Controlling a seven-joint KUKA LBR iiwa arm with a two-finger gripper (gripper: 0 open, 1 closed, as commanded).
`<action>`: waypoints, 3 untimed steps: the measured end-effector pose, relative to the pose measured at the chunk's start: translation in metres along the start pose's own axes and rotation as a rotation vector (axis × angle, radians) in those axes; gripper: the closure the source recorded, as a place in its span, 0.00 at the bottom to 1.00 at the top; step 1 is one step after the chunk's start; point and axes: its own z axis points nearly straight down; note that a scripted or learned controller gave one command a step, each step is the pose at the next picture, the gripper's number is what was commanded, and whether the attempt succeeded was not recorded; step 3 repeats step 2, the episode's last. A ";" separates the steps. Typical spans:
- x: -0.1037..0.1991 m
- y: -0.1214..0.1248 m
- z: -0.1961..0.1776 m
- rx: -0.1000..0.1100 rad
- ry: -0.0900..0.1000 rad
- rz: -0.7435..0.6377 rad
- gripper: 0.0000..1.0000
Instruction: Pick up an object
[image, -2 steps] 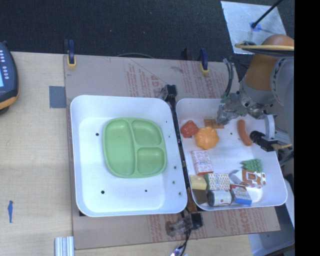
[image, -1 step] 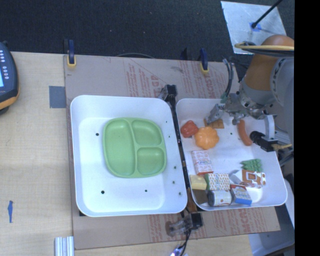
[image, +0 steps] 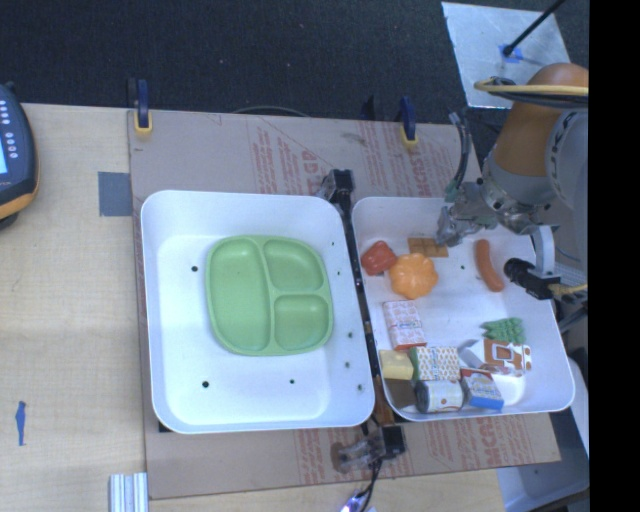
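The right bin holds several small items: a red piece, an orange fruit, a brown cracker, a sausage, a pink-and-white packet, a yellow block, a green leafy piece and small cartons. My gripper hangs low over the bin's far side, just right of the cracker and above the orange fruit. I see nothing between its fingers.
The left bin holds a green divided plate. Blue clamps pin the cardboard sheet at the back. A handheld controller lies at the far left edge. The arm's grey body fills the upper right.
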 end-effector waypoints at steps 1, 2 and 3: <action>0.000 0.000 0.001 0.001 0.000 -0.001 0.00; -0.061 -0.001 -0.062 -0.006 -0.001 0.010 0.00; -0.061 -0.001 -0.062 -0.006 -0.001 0.010 0.00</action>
